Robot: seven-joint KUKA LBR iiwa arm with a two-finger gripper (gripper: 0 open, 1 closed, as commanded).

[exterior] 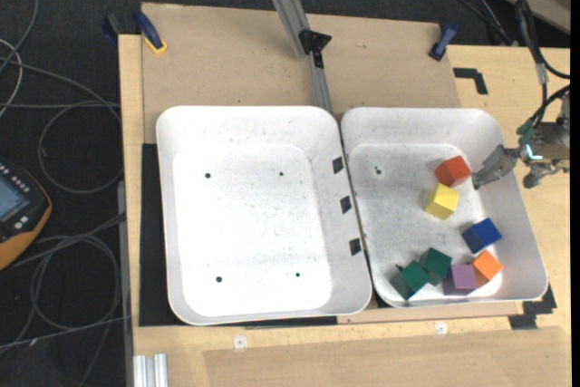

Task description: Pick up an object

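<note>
I have the tool [497, 166] at the right bin's [517, 222] far rim, just right of the red cube [452, 169]; I cannot tell its state. I'd centre over the red cube, clear of the yellow cube [441, 201], then descend straight.

Gripper [497, 166] sits over right bin [399, 127] rim, just beside red cube [452, 170]; yellow cube [441, 201] below it.
</note>
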